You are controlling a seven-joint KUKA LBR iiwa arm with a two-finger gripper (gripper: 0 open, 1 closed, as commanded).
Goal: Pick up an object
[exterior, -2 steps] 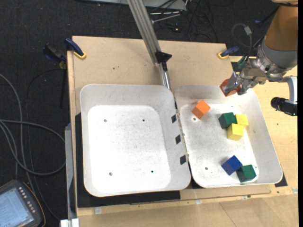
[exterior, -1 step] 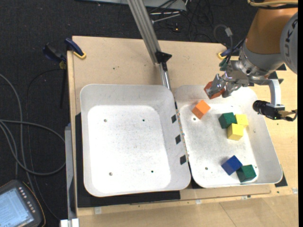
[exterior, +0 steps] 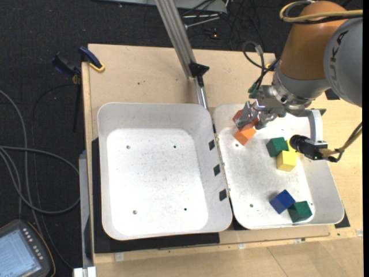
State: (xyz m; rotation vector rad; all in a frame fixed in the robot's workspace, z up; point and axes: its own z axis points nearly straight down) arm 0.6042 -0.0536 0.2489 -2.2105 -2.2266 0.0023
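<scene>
Hovering at the orange block [exterior: 244, 135], the tool [exterior: 251, 119] is hiding its grip state; you are risking a glancing, failed pick.

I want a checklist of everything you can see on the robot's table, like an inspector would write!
Surface: wooden bench bearing left bin and right bin, side by side.
Job's things: all in the right bin: orange block, green block touching yellow block, blue block beside dark green block.
Clutter: nothing seen.
Grippers: gripper right above the orange block; grasp unclear.
Cables: black cables on the floor at left.
Surroundings: blue clamp at bench corner, metal pole, screen at lower left.
</scene>
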